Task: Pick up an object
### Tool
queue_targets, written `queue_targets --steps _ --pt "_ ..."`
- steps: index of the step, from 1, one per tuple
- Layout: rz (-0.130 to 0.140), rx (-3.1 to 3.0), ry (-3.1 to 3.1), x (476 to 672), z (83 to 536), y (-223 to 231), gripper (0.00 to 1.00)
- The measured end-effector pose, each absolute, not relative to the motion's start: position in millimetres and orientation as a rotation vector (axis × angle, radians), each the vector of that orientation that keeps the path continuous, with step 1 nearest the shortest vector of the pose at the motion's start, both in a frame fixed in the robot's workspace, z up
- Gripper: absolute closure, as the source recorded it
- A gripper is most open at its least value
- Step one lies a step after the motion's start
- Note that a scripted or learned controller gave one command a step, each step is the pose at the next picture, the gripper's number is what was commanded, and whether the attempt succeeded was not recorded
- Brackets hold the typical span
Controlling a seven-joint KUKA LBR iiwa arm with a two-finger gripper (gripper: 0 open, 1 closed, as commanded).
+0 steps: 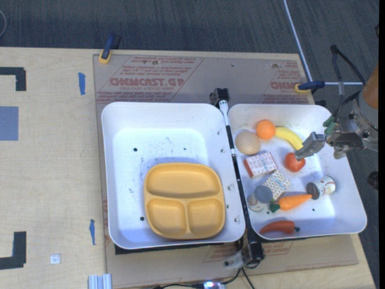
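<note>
Reaching in from the right, the gripper (311,144) hangs over the right bin (349,188); whether it is parted or closed cannot be told at this slant, and nothing is seen clamped in it. Its tip sits just beside the red tomato (294,162), apparently touching its upper edge.

2 white bins lie side by side on the bench. In the left bin (123,131) rests a yellow divided tray (184,199) with 3 compartments. The right bin holds the smaller items: a yellow banana (288,138) near the top, an orange carrot (291,201) lower down, a red chili (278,227) by the near rim, a pinkish box (260,164) at centre, a beige egg-shaped piece (247,142) and an orange ball (265,129) just beside the banana.
</note>
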State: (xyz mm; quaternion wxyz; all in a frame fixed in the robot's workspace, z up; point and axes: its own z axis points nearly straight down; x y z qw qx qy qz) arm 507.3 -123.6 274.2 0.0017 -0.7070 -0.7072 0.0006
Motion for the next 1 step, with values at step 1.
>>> queue_targets --steps 1 --pt "0.001 -2.223 -2.219 506.5 197.5 -208.3 0.00"
